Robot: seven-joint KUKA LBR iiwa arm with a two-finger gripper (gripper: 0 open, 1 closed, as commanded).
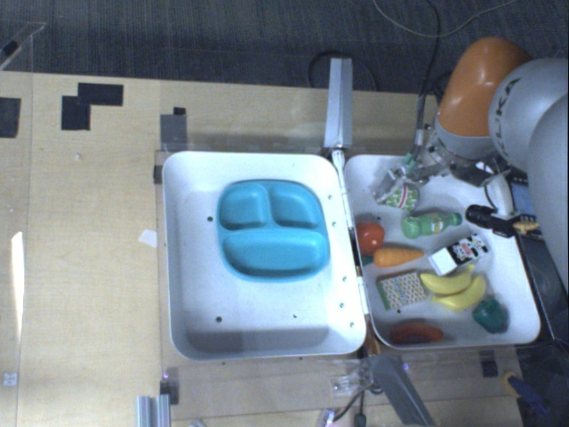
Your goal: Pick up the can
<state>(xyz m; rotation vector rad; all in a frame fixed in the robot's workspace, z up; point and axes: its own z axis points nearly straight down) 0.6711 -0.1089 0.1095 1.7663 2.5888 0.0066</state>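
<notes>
Gripper (411, 169) down in far corner of right-hand bin (524, 332), directly over the can (397, 191). Could not tell the gripper's state: end effector foreshortened, tangled visually with cable and bracket. Could not tell contact with the can either; no claim of a hold.

Can lying tilted against the bin's far wall, near the divider, apart from other clutter. Looked crumpled or foil-like: silvery body, green and red-pink patches, irregular outline rather than clean cylinder. Judged awkward to grip, with dented faces and perhaps slippery metal.

Rest of load crowded toward near side of same bin: green bottle (430, 224) just beside the can, tomato (370, 236) and carrot (397, 256) by the divider, bananas (455, 287), patterned sponge (401, 289), small black-and-white box (459, 254), teal lump (490, 314), red-brown object (416, 333) at near wall. Probably jumbled on purpose, as pick targets.

Left bin (178, 265) held a blue divided tray (271, 229), centred and flat, likely a drop-off spot.

Judged stage: approach or grasp attempt, lift not yet done.
</notes>
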